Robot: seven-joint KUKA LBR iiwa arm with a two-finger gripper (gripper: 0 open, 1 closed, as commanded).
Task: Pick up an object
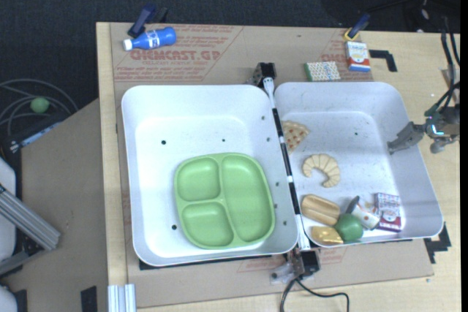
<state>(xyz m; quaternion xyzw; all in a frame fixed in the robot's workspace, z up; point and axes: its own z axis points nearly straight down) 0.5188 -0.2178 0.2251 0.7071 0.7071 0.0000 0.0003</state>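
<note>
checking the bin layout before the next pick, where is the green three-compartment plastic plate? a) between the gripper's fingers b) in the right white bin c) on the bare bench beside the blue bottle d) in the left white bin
d: the green three-compartment plastic plate lies flat in the left white bin, while the croissant-shaped toy and other small items sit in the right white bin.

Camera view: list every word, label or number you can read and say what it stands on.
"CHEMCAST GP" or close to it, faint red print, repeated, on the board under the bins.
Blue bottle: label too small to read.
Small box behind the right bin: print blurred.
Red-and-white carton in the right bin: print blurred.
</note>
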